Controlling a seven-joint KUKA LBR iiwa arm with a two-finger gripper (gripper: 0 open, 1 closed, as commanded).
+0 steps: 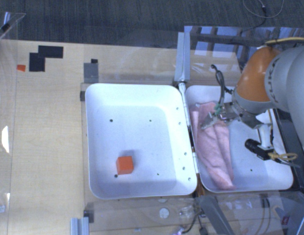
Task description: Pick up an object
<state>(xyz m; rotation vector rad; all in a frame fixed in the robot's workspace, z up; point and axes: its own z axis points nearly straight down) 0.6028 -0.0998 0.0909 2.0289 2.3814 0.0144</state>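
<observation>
Gripper (218,114) sits low over the pink cloth (214,148) in the right bin (269,177), its grip impossible to tell. Arm bulk hides the bin's far corner; an orange block (125,165) lies in the left bin (137,106).

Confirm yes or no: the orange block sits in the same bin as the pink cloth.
No: the orange block lies in the left bin, the pink cloth in the right bin.

Pretty bright, even overhead light here. The two white bins (137,102) come out nearly blown out, with soft grey shading along their near walls. There's glare on the clear panel (7,141) at the left. The arm (284,77) looks a bit soft, and overall sharpness is just okay.
</observation>
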